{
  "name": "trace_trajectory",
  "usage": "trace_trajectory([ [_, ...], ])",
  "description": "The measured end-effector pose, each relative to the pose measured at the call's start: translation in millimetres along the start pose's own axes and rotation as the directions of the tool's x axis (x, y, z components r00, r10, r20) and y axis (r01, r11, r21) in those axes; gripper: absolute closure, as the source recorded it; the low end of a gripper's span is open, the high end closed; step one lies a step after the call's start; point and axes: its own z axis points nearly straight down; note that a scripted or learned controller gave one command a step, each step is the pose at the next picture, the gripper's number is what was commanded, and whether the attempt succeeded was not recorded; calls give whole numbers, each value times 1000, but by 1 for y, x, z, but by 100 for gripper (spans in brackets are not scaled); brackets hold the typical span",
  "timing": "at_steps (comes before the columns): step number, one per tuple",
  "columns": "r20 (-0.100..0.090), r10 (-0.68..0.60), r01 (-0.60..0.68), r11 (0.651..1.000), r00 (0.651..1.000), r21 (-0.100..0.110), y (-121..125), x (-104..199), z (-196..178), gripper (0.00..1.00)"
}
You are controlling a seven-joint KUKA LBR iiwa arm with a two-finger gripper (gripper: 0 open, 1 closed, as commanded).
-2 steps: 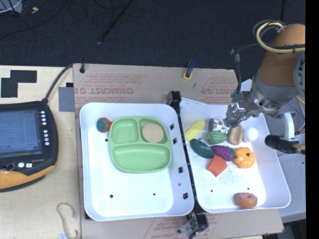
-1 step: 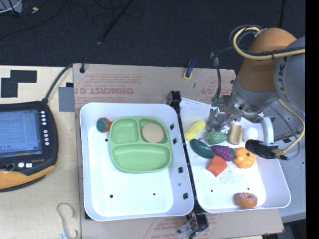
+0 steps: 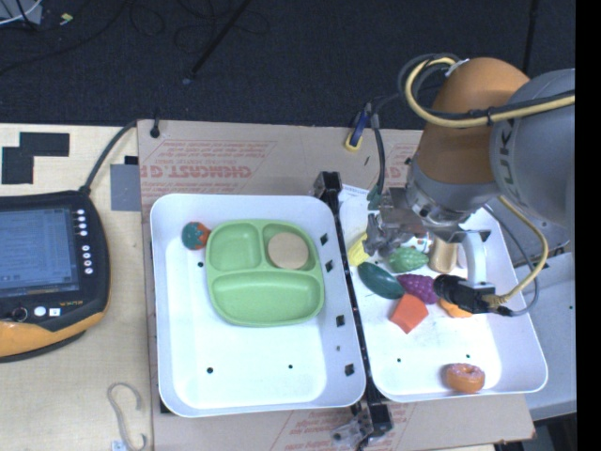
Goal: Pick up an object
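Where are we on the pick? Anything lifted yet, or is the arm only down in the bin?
Nothing looks lifted. The gripper is low over the toy pile in the right bin, near the dark green piece and the yellow piece; I cannot tell whether it grips either. The orange block and donut lie in the bin. Left: grasp and raise.

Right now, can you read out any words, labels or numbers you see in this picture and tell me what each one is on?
Red print on the cardboard sheet behind the bins: upside down and blurred; too unclear to quote.
More red print on the cardboard's front edge: too small to read.
Screen of the handheld controller on the left: lines of text, too small to read.
Letters on the robot arm: cut off, unreadable.
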Motion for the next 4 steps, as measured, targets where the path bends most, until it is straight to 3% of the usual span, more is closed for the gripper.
trace_trajectory([
  [1, 1, 1, -1, 1000, 1000, 2, -28, 44, 6, 100],
  [2, 3, 3, -3, 1000, 1000, -1, -20, 66, -1, 100],
  [3, 3, 4, -4, 1000, 1000, 1, -27, 55, 1, 100],
  [4, 3, 4, -4, 1000, 1000, 2, -26, 70, 5, 100],
])
